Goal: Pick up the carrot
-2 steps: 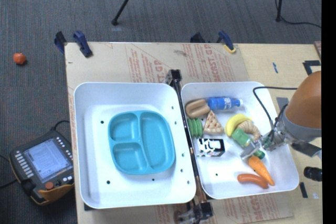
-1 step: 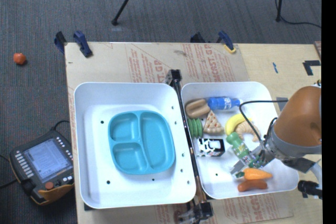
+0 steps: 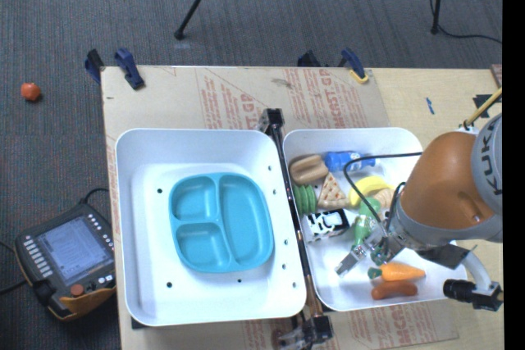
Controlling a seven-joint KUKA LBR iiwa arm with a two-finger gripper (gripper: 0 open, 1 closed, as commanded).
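Two shallow white bins sit side by side on the worktop (image 3: pixel 205 94). The left bin (image 3: pixel 139 176) holds a blue divided tray (image 3: pixel 221 223) with three compartments, lying near its middle with bare white floor all round it. The right bin (image 3: pixel 394 135) is crowded: a brown bread-like piece (image 3: pixel 308 169) and a blue item (image 3: pixel 341 159) lie toward its far side, a green ribbed piece (image 3: pixel 305 197) and a tan wedge (image 3: pixel 331 192) next to them, a yellow piece (image 3: pixel 371 188) toward the arm, and a black-and-white object (image 3: pixel 328 222) near the middle. The carrot (image 3: pixel 402 272) lies in the near right part of this bin, its long axis running roughly left to right, green top at the left and orange tip pointing right; just below it, close to the bin's near wall, lies an orange-red sausage-shaped piece (image 3: pixel 394 290). The gripper (image 3: pixel 361 250) hangs just left of the carrot's green end, and its fingers appear spread apart with nothing between them. The arm's orange band covers the bin's right side, and a bare patch of floor lies to the gripper's left.
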